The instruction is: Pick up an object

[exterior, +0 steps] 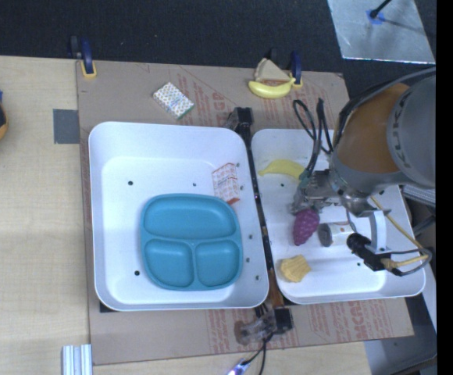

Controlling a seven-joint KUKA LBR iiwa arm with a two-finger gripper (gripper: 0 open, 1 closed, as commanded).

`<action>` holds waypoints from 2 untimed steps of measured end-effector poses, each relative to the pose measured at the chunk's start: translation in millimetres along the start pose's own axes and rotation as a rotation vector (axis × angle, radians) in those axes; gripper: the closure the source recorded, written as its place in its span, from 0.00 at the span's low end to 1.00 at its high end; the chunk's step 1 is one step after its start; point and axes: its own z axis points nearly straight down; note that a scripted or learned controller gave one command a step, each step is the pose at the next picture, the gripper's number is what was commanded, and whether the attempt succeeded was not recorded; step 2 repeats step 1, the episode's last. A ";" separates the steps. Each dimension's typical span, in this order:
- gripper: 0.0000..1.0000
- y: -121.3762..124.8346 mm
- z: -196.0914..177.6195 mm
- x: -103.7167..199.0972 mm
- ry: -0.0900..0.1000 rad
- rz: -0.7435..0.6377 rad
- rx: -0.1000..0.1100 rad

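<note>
In the right bin (344,283) lie a purple grape bunch (305,226), a yellow banana-like piece (281,168) and a small yellow lump (294,268). My gripper (314,200) hangs low over the bin, right above the top of the purple bunch. The wrist and the grey arm with its orange band (371,135) cover most of the bin's right half. From this angle the bunch looks to be touching the gripper's tip, but I cannot tell if it is held.
The left bin (105,209) holds a blue divided tray (190,239) and a small red-and-white packet (226,182). Outside the bins lie a banana toy (271,84) and a patterned packet (172,99) on the cardboard. Cables run along the bin's right side.
</note>
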 end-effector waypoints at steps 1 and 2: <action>1.00 20.5 -91.1 49.2 0.002 0.002 -0.004; 1.00 20.5 -91.1 49.2 0.002 0.002 -0.004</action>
